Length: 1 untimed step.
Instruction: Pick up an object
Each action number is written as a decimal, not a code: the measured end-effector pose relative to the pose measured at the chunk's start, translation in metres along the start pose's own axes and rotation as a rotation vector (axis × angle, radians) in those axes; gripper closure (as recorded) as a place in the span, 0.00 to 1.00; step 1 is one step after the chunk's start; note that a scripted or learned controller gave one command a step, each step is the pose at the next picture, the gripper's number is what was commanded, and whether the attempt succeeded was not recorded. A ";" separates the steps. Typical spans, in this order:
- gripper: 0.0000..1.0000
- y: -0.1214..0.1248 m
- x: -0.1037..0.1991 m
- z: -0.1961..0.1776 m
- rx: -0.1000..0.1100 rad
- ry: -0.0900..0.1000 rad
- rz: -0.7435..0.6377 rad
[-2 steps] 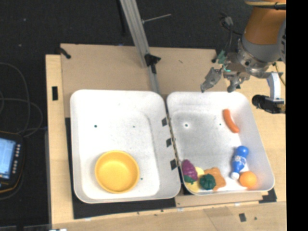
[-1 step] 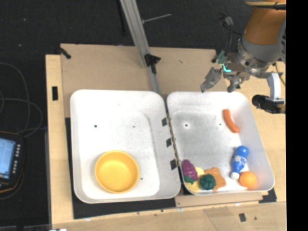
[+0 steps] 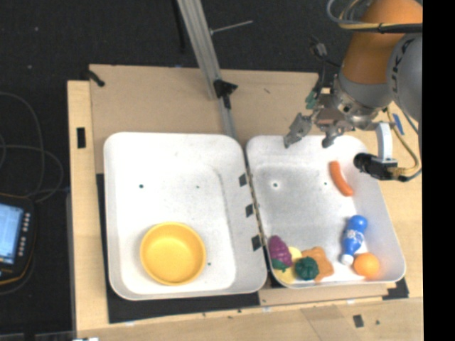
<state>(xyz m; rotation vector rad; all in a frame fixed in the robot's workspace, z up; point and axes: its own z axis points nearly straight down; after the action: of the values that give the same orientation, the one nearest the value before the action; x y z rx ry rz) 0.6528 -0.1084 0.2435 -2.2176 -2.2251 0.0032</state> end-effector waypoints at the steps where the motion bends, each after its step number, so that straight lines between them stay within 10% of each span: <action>1: 0.00 -0.009 0.003 0.047 0.003 0.000 0.003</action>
<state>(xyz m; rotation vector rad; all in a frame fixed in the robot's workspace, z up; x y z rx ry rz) 0.6440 -0.1059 0.1962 -2.2197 -2.2203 0.0065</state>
